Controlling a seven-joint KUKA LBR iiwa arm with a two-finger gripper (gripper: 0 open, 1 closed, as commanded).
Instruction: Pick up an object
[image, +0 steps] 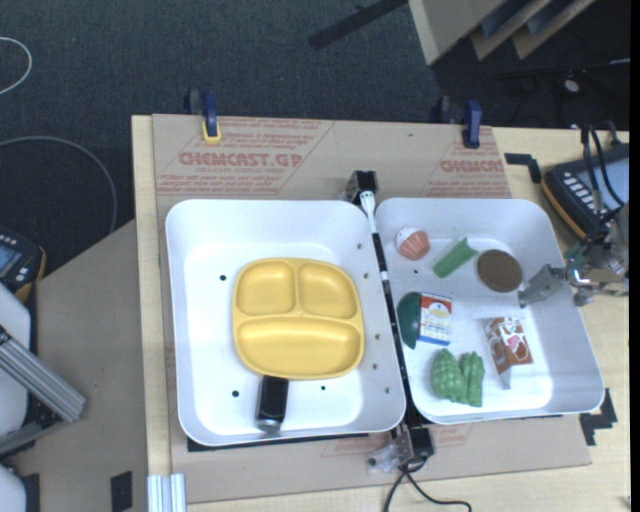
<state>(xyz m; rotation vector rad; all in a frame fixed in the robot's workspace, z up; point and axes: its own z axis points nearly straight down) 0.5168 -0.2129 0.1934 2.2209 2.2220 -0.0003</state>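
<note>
The gripper (548, 283) sits at the right side of the right bin (575, 345), low over its rim area, with a grey finger reaching in toward the bin's middle; whether it is open or closed I cannot tell, and nothing is visibly held. Just to its left lies a brown round disc (498, 270), close to the fingertip but not clearly touching it. Further left a green cylinder (455, 257) lies on a slant, and beyond that a small pink and white piece (412, 242) sits near the bin's upper left corner. Below the gripper a brown and white packet (507, 347) lies flat on the bin floor. Left of the packet a green bumpy vegetable toy (458, 377) rests near the bin's front edge, and above it a small white carton (434, 320) with red and blue print lies touching a dark green object (409, 316). In the left bin (195, 330) a yellow divided plate (297, 317) fills the middle, with a black cylindrical object (271, 402) just in front of it.
</note>
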